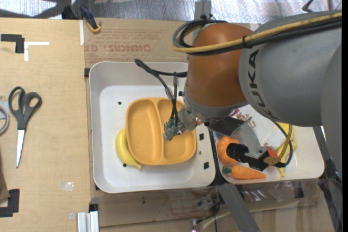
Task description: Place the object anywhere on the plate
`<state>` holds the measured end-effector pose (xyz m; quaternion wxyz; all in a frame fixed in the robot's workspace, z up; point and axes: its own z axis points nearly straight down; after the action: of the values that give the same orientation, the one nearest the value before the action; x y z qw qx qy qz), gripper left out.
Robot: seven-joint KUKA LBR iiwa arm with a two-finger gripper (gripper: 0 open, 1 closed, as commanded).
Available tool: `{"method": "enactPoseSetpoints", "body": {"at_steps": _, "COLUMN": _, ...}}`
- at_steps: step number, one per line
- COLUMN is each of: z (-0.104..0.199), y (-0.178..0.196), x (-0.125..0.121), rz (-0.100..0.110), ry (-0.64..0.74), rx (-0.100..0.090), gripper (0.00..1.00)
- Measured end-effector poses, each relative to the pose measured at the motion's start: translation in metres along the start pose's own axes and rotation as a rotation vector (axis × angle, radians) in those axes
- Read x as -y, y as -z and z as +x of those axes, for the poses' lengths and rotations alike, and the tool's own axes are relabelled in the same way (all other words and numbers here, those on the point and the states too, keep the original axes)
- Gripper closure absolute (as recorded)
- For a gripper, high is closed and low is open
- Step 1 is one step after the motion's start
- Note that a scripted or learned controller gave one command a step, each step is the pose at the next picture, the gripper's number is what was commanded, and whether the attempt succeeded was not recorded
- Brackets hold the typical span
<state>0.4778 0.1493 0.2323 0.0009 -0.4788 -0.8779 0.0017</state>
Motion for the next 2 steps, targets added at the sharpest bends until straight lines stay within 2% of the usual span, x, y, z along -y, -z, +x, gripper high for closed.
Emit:
{"method": "enactPoseSetpoints", "body": {"at_steps": 1, "z": -0.008, "y": 0.182, "x": -0.004, "rz": -0.003, "ry": 0.190, "rx": 0.002, "gripper": 1.00}}
{"method": "enactPoseSetpoints", "body": {"at_steps": 2, "z": 0.007, "y": 0.050, "x": -0.026, "rz": -0.001, "ry": 0.165, "rx": 0.001, "gripper": 1.00}}
